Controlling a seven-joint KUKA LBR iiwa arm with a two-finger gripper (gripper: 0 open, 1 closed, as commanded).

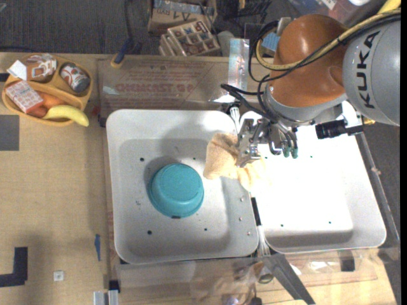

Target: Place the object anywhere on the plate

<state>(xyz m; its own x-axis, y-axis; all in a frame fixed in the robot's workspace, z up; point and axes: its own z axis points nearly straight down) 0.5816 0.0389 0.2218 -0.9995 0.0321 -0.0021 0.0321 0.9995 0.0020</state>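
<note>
Progress looks partial: the hand (249,150) hangs over the seam between the two bins with the pale tan object (222,157) seemingly pinched at its fingers, not yet set on the teal plate (177,190) in the left bin (127,138).

A light wooden bench (51,189) fills the left side — behind it lies a dark floor (63,14) with cardboard boxes (181,18) and cables.
</note>
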